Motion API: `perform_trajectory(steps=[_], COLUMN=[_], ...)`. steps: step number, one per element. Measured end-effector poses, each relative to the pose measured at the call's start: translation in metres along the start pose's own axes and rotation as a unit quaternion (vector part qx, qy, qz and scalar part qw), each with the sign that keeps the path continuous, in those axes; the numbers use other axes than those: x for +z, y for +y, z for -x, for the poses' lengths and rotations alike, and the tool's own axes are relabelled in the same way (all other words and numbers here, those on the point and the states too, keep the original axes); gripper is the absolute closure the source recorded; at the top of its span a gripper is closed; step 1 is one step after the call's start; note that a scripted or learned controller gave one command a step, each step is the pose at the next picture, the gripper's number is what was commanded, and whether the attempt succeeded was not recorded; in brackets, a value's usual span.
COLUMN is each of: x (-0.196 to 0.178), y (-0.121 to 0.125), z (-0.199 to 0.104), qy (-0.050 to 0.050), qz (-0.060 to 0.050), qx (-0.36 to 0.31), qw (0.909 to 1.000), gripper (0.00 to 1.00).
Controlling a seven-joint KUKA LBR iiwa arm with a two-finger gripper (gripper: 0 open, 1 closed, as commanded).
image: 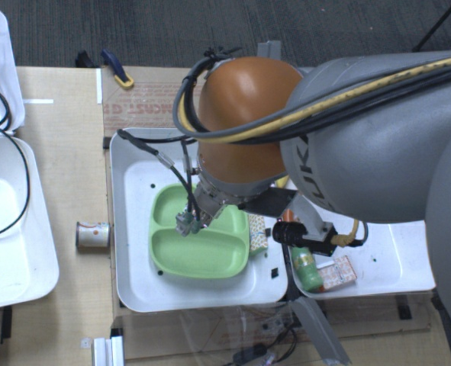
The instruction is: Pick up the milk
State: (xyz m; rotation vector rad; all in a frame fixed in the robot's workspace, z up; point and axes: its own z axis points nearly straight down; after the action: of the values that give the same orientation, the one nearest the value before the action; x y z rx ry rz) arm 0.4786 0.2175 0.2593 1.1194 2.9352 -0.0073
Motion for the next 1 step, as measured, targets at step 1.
perform_trajectory(steps=[1], x=[-0.008], y=[-0.0001], z=[0.0012], qy=[0.0], qz=[-0.001], qx=[0.0], qw=[1.0], gripper=[1.0])
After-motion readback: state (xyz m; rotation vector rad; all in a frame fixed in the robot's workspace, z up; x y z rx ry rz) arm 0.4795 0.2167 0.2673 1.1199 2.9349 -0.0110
